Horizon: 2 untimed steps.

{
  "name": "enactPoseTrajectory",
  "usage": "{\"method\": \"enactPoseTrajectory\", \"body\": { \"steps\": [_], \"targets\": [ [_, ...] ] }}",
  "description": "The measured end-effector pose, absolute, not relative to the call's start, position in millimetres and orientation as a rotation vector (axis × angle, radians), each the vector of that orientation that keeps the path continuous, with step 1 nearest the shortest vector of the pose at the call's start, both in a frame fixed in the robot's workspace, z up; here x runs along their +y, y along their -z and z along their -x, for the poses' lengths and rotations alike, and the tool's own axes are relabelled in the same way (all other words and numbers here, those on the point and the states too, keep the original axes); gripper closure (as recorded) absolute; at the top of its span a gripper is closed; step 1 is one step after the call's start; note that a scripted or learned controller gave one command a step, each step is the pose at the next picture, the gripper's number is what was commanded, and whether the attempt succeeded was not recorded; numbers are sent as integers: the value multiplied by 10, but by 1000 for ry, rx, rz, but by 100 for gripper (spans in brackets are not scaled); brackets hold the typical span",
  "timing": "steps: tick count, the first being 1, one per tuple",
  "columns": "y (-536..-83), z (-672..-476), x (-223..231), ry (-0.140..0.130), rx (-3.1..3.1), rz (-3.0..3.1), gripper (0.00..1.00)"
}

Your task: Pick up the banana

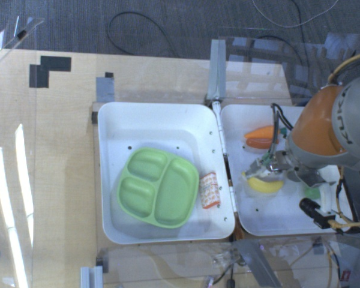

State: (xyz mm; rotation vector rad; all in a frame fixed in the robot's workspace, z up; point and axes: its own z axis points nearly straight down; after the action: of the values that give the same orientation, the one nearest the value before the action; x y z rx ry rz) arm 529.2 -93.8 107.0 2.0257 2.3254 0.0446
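Pale wood bench [48, 179] over dark carpet [138, 11]. Left bin [108, 161]: green divided plate [158, 186], small can [209, 190] by right wall. Right bin [252, 218]: orange carrot-like item [261, 135], banana [265, 185] mid-bin. Gripper [269, 165] directly above banana, possibly touching; finger opening: cannot tell.
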Motion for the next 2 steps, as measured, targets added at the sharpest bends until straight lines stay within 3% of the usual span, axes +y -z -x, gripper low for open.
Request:
{"method": "enactPoseTrajectory", "body": {
  "steps": [1,2],
  "targets": [
    [-1076,-5434,-899,-53,2142,-2238,0],
    [-894,-4913,-840,-12,2211,-2218,0]
  ]
}}
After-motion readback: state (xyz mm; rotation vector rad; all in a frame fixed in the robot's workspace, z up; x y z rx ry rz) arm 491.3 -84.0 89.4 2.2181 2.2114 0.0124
